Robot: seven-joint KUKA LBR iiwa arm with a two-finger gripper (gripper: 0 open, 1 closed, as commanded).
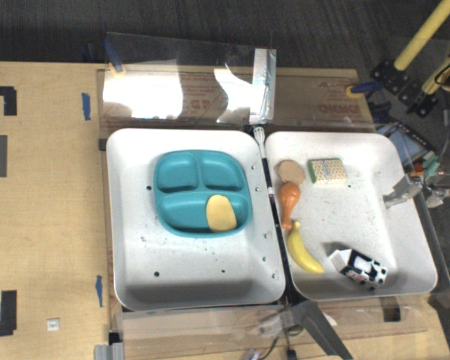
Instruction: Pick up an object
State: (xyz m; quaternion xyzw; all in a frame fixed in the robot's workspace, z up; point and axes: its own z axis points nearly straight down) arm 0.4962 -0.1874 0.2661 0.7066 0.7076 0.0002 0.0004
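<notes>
The right bin [405, 276] holds a brown round piece [289, 171], a tan and green patterned block [327, 171], an orange piece [289, 199], a yellow banana [303, 250] and a black and white toy [362, 268]. In the left bin [135, 276] a teal divided plate [181, 186] carries a yellow oval piece [221, 214] in its front right compartment. My gripper [405, 192] is at the right rim of the right bin, a grey part jutting in over the bin wall. It is apart from every object.
A clear plastic sheet with silver tape [262, 85] stands behind the bins. Cardboard panels [37, 201] lie left of the bench. Yellow and black gear [420, 43] sits at the upper right, with cables along the right side.
</notes>
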